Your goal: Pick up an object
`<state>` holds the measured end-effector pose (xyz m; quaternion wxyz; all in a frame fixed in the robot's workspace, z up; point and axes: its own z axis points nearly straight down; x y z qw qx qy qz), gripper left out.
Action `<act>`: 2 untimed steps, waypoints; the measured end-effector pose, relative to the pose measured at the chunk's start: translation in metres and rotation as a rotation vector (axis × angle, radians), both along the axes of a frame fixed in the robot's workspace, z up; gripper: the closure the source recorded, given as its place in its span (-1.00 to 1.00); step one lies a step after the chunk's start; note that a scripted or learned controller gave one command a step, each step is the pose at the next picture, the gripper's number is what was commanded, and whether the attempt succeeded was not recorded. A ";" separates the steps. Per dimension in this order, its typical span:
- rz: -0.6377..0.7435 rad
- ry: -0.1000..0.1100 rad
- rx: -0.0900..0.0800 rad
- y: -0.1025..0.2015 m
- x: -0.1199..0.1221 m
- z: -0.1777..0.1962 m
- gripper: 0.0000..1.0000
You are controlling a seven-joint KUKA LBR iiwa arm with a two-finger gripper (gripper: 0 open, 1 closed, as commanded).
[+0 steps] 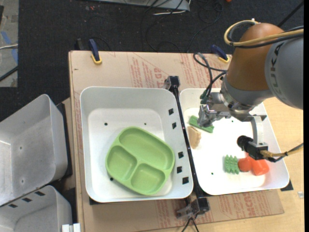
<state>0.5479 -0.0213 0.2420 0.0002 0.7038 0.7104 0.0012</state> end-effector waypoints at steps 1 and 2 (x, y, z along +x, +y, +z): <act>-0.001 0.000 0.000 0.051 0.009 0.006 1.00; -0.001 0.001 0.000 0.106 0.016 0.005 1.00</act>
